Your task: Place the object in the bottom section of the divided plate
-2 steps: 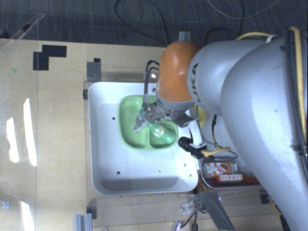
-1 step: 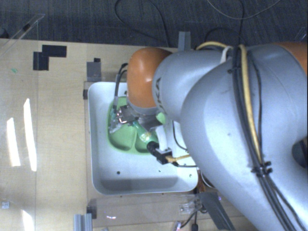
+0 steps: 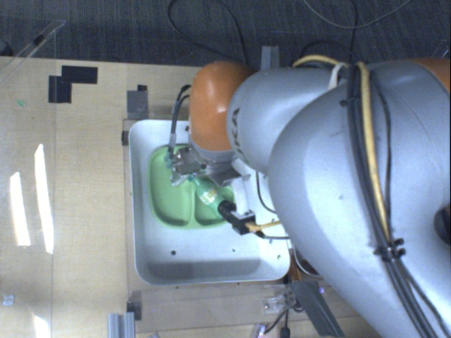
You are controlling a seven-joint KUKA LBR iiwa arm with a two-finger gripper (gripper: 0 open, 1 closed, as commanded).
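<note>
green divided plate (image 3: 168, 201) in white bin (image 3: 183, 259), arm (image 3: 338, 174) above

Top of view: dark grey carpet floor (image 3: 106, 9), black cables (image 3: 211, 20) looping across it. Below, pale wood table (image 3: 70, 189), black L-shaped marks (image 3: 69, 82) near its far-left corner. Bright window-like glare streaks (image 3: 32, 196) on table's left side. Clear panel edge (image 3: 42, 37) at top left.

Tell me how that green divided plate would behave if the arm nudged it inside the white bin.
The green plate looks smooth and thin, likely light plastic, so it would probably slide easily on the white bin's slick floor. It sits flat and low, so tipping seems unlikely. Its moulded ridges suggest that it is stiff rather than floppy.
</note>
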